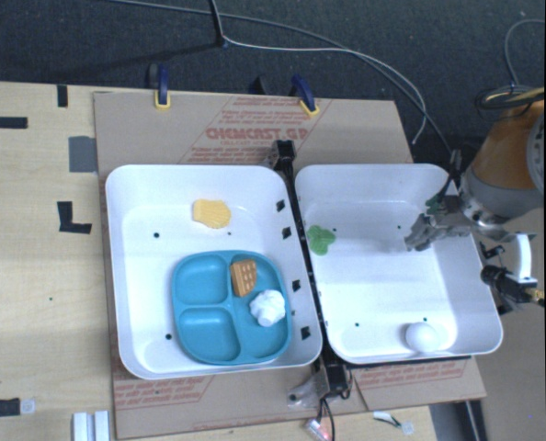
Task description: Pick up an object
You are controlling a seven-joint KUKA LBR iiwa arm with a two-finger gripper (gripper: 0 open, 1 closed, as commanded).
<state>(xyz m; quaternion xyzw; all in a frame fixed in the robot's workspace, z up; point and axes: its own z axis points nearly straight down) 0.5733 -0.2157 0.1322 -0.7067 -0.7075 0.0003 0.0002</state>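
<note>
White ball (424,335) sits at the near edge of the right bin (374,191). Left bin (130,200) has a blue tray (199,324) with a waffle piece (244,277) and white lump (267,307). Further back, green thing (321,240), yellow chunk (211,213). Gripper (424,232) hangs over the right bin, fingers look slightly spread, holding nothing.

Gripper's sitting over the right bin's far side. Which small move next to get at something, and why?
Probably slide the gripper toward the white ball at the near edge of the right bin, then lower. The ball sits apart from the wall corner; the green piece lies against the divider side, farther from the gripper.
</note>
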